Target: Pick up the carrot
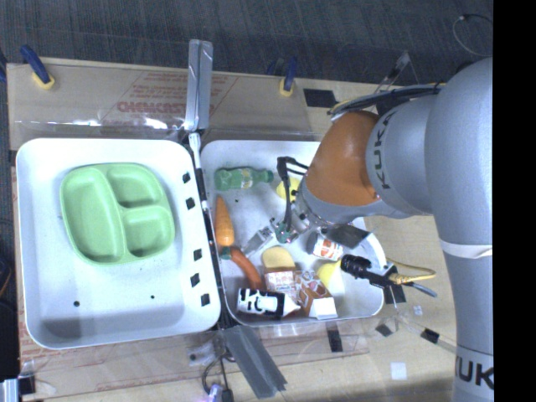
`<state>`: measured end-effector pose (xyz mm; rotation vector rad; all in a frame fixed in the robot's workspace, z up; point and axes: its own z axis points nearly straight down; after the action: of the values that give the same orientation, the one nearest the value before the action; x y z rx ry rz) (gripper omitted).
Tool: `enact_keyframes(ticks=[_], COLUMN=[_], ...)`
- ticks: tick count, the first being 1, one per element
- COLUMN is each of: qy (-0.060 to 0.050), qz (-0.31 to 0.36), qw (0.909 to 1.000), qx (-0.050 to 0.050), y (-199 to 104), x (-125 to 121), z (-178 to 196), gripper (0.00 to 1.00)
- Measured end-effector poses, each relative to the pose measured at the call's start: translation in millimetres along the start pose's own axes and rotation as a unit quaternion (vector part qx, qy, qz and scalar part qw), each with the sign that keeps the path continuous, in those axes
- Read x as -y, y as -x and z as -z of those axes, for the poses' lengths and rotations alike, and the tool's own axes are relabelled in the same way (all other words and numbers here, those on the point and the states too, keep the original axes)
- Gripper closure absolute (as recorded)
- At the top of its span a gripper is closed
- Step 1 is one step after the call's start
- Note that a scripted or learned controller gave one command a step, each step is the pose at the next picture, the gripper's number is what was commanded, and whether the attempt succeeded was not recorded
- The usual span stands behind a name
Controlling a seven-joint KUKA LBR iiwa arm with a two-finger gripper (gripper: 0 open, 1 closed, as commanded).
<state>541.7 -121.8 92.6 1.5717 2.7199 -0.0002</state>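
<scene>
Left of our claw (280,234) lies the carrot (224,223), apart; claw state we cannot tell. Crowding clutter, the sausage (244,267) especially, could foul our grasp.

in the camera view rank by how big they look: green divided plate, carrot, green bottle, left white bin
1. left white bin
2. green divided plate
3. carrot and green bottle: these look about alike in size, so I won't rank one over the other.
</scene>
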Motion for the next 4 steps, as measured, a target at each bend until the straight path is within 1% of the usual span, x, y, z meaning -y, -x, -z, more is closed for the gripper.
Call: enact_keyframes(ticks=[1, 2, 3, 4], qy=[-0.001, 0.001, 0.000, 0.000], qz=[0.213, 0.303, 0.372, 0.374], qw=[0.9770, 0.9529, 0.9282, 0.9276], qx=[-0.001, 0.001, 0.000, 0.000], y=[-14, 34, -19, -19], x=[2, -42, -26, -27], z=[-1, 0, -1, 10], gripper=[0.00, 0.00, 0.00, 1.00])
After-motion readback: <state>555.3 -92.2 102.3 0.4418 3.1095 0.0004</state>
